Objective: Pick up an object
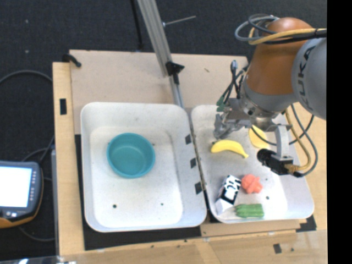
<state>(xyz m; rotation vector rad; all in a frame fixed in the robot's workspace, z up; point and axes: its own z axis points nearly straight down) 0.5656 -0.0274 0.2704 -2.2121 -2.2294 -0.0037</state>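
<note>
The pincer (pixel 221 126) hangs low in the right bin (pixel 297 199), at about ten o'clock of its floor; whether it is open, or has anything, I cannot tell. Just below it, at its five o'clock, lies a banana (pixel 230 147). A yellow disc (pixel 258 138) peeks out at the arm's (pixel 278 65) three o'clock side. Toward six o'clock sit a red lump (pixel 252 183), a black-and-white block (pixel 231 188) and a green piece (pixel 249 210). The left bin (pixel 165 125) holds a teal bowl (pixel 131 155) on the tabletop (pixel 121 76).
</note>
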